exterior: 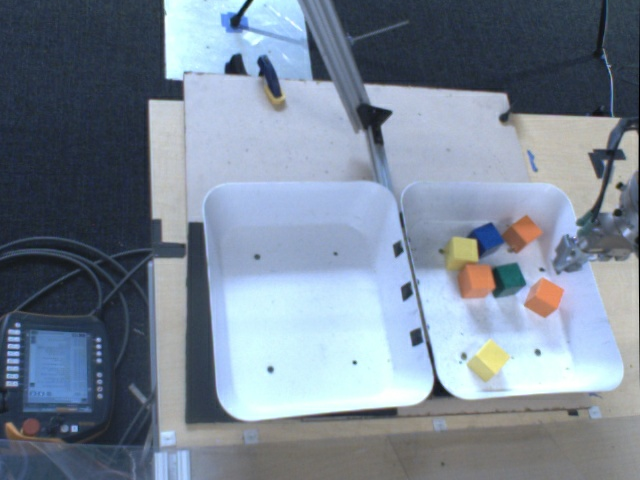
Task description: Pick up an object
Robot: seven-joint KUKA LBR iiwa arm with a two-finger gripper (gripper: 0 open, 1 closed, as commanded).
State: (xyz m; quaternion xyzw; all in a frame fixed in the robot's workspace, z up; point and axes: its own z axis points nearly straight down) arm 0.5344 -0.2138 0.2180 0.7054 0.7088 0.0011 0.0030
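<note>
Seven matte cubes [477,280] in glossy white bin [590,363].

The arm [622,198] is cut off by the right edge, its gripper [568,256] too small to resolve, and the teach pendant [52,376] is cropped at left.

Both bins, the left bin [300,298] and the right bin [590,358], are plain white with a few small dark dots on the bottom. In the right one lie seven cubes: two yellow [461,252] [489,359], three orange [522,233] [476,280] [543,296], one blue [487,237] and one dark green [509,279]. The worktop [300,128] is pale beige wood. The floor [70,98] around it is dark, almost black carpet. A clamp [270,80] on the worktop has blue and yellow colour. The pendant [55,373] is dark grey with a light screen.
</note>
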